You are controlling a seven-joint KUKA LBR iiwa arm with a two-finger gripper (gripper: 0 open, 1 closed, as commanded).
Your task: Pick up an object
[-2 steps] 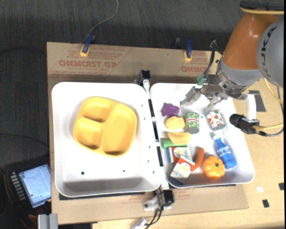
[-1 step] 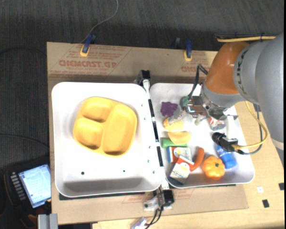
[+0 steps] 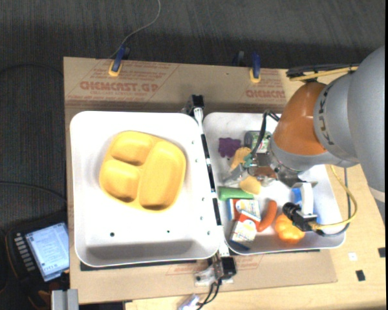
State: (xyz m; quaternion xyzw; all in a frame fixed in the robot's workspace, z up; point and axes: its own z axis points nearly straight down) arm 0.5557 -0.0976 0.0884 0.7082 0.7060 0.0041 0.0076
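At the near edge of the brown cardboard-covered table [image 3: 116,86], two shallow white plastic bins sit side by side. The right white bin [image 3: 333,237] is crowded with small things: nearest the camera, a red-and-white printed carton [image 3: 244,228] lies beside a slim red-orange chili-shaped toy [image 3: 268,216] and a rounded orange plastic fruit [image 3: 287,230]. Just beyond them rest a green stick-shaped piece [image 3: 235,193] and a pale yellow lump [image 3: 250,185]; farther back sits a small purple toy [image 3: 228,146]. The grey arm with its orange band [image 3: 297,124] reaches in from the right and hangs low over this clutter, its end effector [image 3: 253,162] down among the objects near the yellow lump; whether it is open or closed, or grips anything, cannot be told. In the left white bin [image 3: 84,173] lies a large yellow three-compartment foam tray [image 3: 143,169]. Blue-and-yellow clamps [image 3: 254,68] pin the far edge.
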